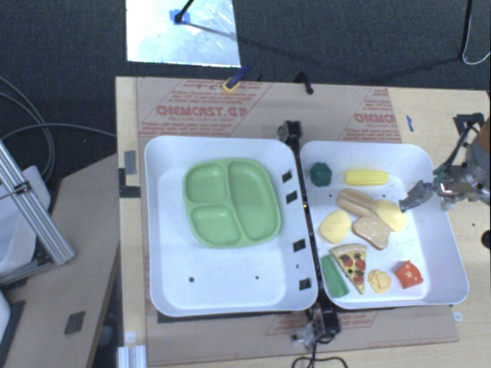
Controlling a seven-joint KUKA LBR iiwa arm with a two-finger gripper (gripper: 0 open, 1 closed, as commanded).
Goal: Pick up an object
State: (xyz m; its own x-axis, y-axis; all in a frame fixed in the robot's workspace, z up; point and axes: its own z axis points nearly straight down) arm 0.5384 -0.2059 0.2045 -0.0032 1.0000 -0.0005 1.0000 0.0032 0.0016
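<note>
Fingers (418, 195) hang over the right side of the right bin (443, 240), reaching in from the right. From this angle I cannot tell whether they are spread or closed, and nothing shows between them.

The surface (207, 106) carries both bins side by side. The left bin (173, 286) holds a green divided plate (232, 202), well apart from the arm. The right bin holds a scatter of toy food. A tan roll (359, 202) lies across its middle, with a bread slice (371, 232) touching it on the near side. A pale yellow lump (391, 216) sits against the right end of both. Further left is a second yellow lump (335, 226), and toward the far wall a corn cob (366, 178). Nearer are a pizza slice (352, 263), a red piece (408, 274) and a dark green piece (320, 175) at the far left.

The pale yellow lump looks like the likeliest pick: it lies just left of the fingers and slightly nearer, close beneath them. Judging by its look, it is probably light, hollow plastic, stiff and smooth, so it may squirt out of a shallow pinch. Taking it across its narrow width, low on its sides, seems safest, though the bread slice and roll crowd its left flank.
</note>
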